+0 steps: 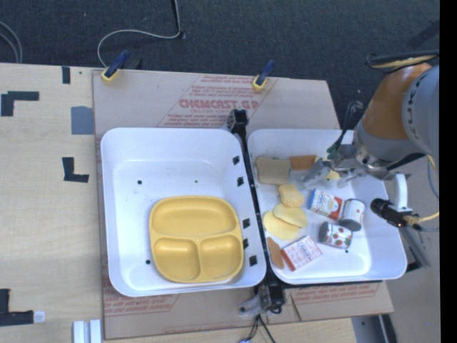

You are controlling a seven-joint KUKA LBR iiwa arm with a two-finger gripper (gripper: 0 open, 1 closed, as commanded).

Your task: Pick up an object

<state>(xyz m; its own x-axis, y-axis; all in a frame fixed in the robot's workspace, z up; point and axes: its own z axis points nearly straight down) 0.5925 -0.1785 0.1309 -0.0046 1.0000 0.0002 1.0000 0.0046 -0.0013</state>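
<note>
camera view: left bin (121,156) holds a yellow divided tray (196,238) toward its near side. right bin (385,263) holds a jumble: a tan block (272,169) and an orange piece (303,162) at the far left, yellow lumps (285,216) in the middle, a small carton (324,203), a can (351,213), a dark can (334,235) and a red-white packet (303,252) nearer. gripper (330,168) hangs over the right bin's far side, just right of the orange piece; whether its fingers are apart or together i cannot tell.
</note>
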